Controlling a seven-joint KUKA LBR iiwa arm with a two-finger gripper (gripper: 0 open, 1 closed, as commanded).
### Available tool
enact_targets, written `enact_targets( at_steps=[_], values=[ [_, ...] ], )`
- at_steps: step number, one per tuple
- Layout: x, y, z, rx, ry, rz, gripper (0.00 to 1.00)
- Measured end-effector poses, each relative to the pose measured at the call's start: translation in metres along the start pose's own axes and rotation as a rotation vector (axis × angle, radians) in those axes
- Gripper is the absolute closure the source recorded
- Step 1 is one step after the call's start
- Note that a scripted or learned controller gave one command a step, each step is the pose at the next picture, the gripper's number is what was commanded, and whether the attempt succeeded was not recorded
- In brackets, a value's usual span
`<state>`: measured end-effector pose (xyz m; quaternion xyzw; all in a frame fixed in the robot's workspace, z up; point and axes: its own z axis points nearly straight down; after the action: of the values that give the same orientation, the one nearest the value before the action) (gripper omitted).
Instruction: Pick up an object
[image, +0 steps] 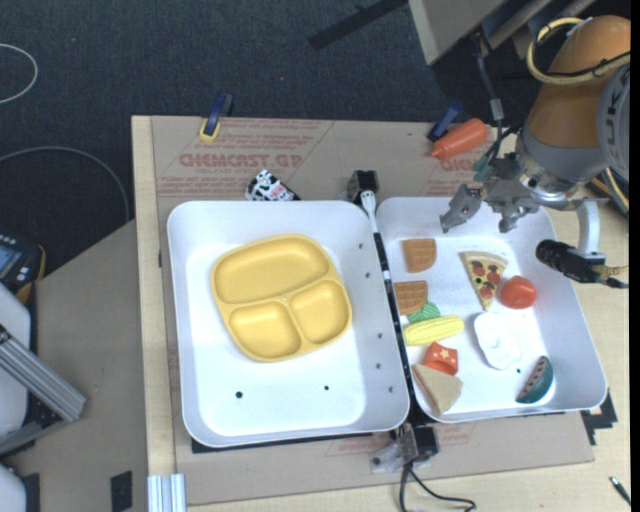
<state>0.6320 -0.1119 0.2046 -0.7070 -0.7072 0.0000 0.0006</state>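
Spread fingers are shown on the gripper (484, 208), which is poised over the far edge of the right bin (585, 345) with nothing pinched between them. Nearest to it, a pizza slice (484, 273) is seen lying toward the far part of that bin, and a red tomato (517, 292) is placed just beside the slice on its right. A brown piece of toast (419, 253) is found near the bin's far left corner, and a second brown slice (410, 295) lies just below it along the left edge. A green and yellow ear of corn (431, 325) is laid near the left edge at mid-bin, with a small red piece (441, 357) just nearer the front. A sandwich wedge (437, 387) is set at the near left corner. A white item (497, 340) is seen in the middle of the bin, and a watermelon slice (536, 381) rests by the near right corner. The left bin (200, 390) is occupied by a yellow divided plate (280, 295), set toward its far half. Outside the bins, on the cardboard bench top (160, 160), an orange carrot (460, 138) lies by the far edge, and a small black and white toy (268, 186) sits just beyond the left bin's far edge.
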Motion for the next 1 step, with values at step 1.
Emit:
enact_targets(
  at_steps=[1],
  values=[
    [0.0028,-0.0002,0.0429,0.005,0.0,0.0,0.0]
  ],
)
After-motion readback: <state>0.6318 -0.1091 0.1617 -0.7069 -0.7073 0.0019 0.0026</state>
